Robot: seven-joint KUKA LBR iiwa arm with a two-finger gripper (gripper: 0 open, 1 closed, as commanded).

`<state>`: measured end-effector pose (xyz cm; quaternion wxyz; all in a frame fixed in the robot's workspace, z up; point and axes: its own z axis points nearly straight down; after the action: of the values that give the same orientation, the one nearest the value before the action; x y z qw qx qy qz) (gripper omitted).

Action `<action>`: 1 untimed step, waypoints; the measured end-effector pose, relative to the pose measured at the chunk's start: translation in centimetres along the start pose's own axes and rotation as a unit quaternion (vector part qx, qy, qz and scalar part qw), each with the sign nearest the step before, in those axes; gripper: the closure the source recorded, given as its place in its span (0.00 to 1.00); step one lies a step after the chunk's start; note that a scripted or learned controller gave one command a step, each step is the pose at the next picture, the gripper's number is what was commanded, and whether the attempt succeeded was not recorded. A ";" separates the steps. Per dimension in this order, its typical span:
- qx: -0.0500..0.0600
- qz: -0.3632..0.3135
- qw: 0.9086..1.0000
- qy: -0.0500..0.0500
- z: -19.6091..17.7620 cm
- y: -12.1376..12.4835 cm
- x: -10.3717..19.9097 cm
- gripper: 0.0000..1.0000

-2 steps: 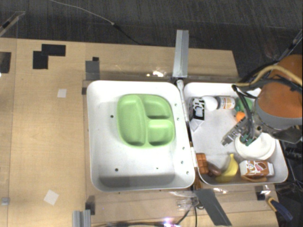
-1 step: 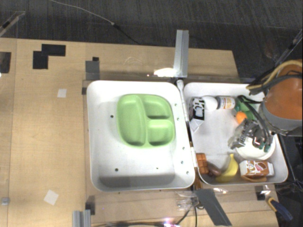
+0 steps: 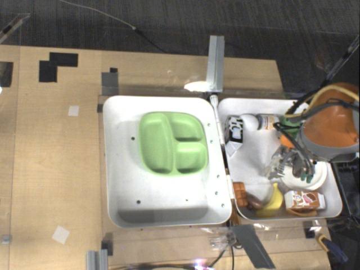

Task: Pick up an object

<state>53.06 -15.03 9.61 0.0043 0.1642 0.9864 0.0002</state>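
Observation:
The right bin [image 3: 253, 159] holds several objects. A white bottle [image 3: 253, 121] with a black-and-white label lies at its far side. Along the near side lie a brown block [image 3: 241, 193], a yellow banana [image 3: 274, 199] and a brown-and-white carton [image 3: 304, 201]. A white round dish [image 3: 313, 177] sits at the right, partly under the wrist. My gripper [image 3: 279, 166] hangs low over the bin's middle right, just left of the dish and above the banana. The view shows nothing between its tips. The grey arm with the orange band [image 3: 332, 129] covers the bin's far right corner.
The left bin [image 3: 121, 151] holds a green divided plate [image 3: 171, 142]. A metal post [image 3: 216, 63] stands behind the gap between the bins. Cables loop near the arm at the far right. The wooden bench [image 3: 50, 167] stretches to the left.

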 end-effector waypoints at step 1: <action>0.000 0.000 1.000 0.000 0.0 0.0 0.0 0.00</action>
<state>53.04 -15.02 9.57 0.0039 0.1643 0.9864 0.0002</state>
